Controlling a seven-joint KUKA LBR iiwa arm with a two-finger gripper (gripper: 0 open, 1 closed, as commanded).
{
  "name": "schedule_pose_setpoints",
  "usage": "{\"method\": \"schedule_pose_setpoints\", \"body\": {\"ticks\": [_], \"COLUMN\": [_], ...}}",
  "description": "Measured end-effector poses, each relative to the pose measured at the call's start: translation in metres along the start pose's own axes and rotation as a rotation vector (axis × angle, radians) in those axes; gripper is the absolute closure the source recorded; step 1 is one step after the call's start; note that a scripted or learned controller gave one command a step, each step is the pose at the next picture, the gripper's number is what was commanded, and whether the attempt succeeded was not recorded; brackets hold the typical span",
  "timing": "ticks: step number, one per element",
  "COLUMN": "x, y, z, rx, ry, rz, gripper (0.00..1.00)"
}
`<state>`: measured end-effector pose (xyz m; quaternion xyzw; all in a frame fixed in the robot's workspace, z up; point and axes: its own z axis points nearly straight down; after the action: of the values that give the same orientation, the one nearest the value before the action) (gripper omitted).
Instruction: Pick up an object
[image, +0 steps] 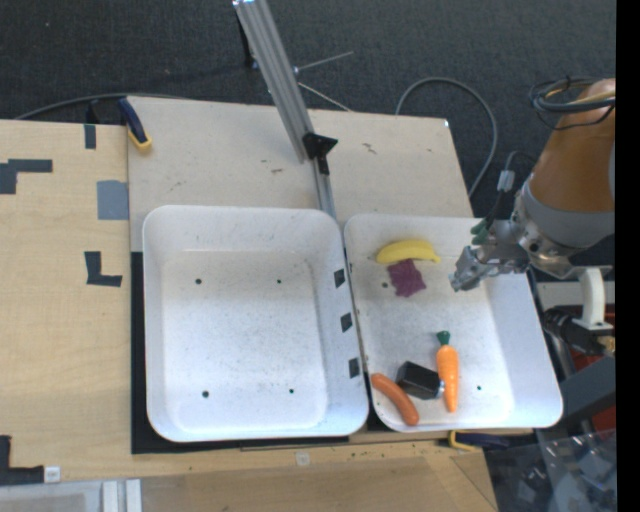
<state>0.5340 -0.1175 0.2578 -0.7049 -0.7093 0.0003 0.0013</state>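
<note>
The right bin (520, 340) holds a yellow banana (407, 251) near its far edge, with a purple piece (407, 278) just in front of it. Toward the near edge lie an orange carrot with a green top (447, 374), a black block (418, 380) and an orange-red sausage-like piece (395, 398). My gripper (467, 275) hangs over the right bin's far right part, to the right of the banana and the purple piece. It touches none of the objects, and nothing shows between its fingers.
The left bin (160, 300) sits beside the right one. A slanted metal rail (285, 90) runs down to the bins' far edge. A yellow-and-blue clamp (135, 125) lies on the bench at the far left. Cables trail at the far right.
</note>
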Motion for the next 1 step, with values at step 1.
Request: {"method": "schedule_pose_setpoints", "body": {"ticks": [1], "x": [0.0529], "y": [0.0065], "z": [0.0105], "rx": [0.0], "ry": [0.0], "rz": [0.0], "gripper": [1.0]}}
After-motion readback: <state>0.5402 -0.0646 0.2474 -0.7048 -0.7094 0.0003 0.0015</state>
